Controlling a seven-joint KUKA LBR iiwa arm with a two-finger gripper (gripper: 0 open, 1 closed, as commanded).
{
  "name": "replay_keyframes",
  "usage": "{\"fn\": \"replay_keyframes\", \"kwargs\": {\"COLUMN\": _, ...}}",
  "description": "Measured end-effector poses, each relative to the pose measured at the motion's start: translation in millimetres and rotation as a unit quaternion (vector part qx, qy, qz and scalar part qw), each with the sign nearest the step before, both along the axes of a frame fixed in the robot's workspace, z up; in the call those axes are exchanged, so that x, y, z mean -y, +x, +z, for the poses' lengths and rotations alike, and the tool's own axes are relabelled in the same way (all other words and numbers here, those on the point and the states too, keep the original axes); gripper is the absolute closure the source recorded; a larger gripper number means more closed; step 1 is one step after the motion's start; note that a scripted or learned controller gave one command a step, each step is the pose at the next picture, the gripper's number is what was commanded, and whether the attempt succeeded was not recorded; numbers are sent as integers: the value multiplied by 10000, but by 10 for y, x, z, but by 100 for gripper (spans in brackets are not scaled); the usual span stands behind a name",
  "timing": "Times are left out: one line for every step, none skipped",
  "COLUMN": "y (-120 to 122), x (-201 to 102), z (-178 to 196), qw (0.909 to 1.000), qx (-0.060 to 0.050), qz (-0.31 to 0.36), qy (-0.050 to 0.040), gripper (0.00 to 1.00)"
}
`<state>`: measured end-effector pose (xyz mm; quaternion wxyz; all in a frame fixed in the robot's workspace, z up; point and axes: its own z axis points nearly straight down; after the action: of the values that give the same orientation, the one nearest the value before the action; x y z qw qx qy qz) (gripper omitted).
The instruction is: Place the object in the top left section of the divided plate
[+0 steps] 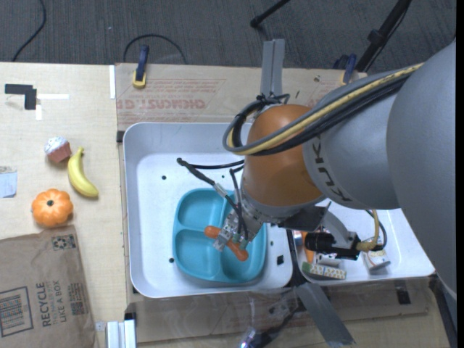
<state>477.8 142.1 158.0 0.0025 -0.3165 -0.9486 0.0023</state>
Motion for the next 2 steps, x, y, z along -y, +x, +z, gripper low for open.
{"fn": "replay_keyframes", "kwargs": {"y": 134, "x": 274, "z": -227, "qw": 9973, "qx": -11, "qz": 728, "qy": 7, "gripper": 100}}
{"fn": "replay_keyframes", "kwargs": {"y": 80, "x": 0, "z": -189, "qw": 9778, "qx": -4, "qz": 2093, "qy": 17, "gripper": 100}}
